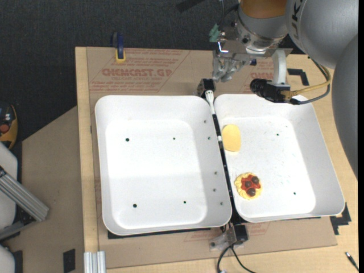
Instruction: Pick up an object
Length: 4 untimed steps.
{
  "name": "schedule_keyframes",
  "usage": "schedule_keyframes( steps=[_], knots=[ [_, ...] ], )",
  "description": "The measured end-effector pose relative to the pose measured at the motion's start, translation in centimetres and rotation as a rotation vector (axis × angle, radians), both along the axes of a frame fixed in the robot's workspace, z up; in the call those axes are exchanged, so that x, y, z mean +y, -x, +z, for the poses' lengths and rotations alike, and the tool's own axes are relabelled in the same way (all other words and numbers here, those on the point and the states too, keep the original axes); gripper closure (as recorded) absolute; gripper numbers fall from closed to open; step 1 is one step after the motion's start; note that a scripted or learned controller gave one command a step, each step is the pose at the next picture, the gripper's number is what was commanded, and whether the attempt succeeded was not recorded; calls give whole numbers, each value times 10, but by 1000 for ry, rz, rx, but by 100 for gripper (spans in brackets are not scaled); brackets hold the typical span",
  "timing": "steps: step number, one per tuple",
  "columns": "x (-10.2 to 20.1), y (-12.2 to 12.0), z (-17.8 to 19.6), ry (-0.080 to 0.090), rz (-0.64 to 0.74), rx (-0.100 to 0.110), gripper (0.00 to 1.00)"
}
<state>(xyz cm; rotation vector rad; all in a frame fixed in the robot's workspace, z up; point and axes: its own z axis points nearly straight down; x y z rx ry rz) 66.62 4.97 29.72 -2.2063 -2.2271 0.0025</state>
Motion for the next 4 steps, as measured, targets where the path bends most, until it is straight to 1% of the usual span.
schedule_keyframes(
  steps=[1,2,3,4],
  knots=[
    [60,1,-55,3,-4,0,100],
    [143,0,-36,0,-1,-11,100],
    [173,3,1,1,-5,-12,100],
    [175,-1,32,1,-8,-12,100]
  ],
)
